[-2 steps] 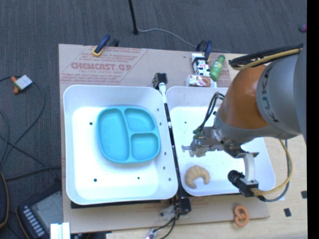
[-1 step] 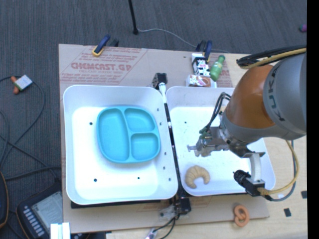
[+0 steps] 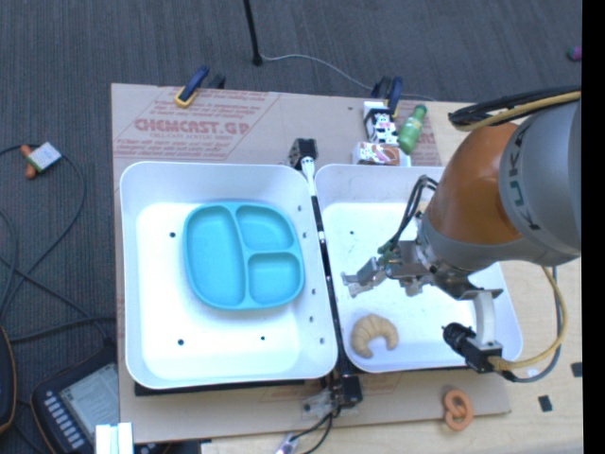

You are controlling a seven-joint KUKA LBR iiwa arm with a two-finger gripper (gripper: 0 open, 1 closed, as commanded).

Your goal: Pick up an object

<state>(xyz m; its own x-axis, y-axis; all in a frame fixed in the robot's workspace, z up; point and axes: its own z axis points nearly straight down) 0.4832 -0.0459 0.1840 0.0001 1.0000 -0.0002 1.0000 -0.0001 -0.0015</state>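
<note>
Croissant (image 3: 374, 335) lies in the right bin (image 3: 342, 189), near its front edge, curled ends toward the camera. Pincer (image 3: 364, 277) hangs just above and behind it, over the bin floor, fingers spread apart with nothing between them; not touching the croissant. Grey arm (image 3: 515, 192) with orange band reaches in from the right. Left bin (image 3: 151, 183) holds a blue divided tray (image 3: 244, 255). Both bins sit on a cardboard-topped table (image 3: 203, 121).
</note>
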